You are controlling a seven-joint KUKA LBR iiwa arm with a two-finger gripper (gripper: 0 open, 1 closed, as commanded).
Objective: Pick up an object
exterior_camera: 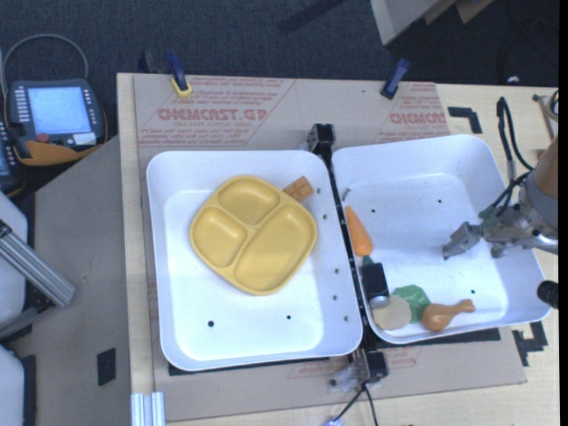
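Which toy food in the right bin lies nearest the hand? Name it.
The chicken drumstick, brown, at the right bin's near edge, below the hand. The carrot and the green leaf lie farther toward the divider.

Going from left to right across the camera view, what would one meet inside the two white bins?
Yellow divided plate → small brown block → carrot → toy drumstick → gripper.

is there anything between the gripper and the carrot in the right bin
Nothing visible. The gripper hangs over bare floor of the right bin, and the carrot lies to its left along the bin's left wall, with only bare white floor between them.
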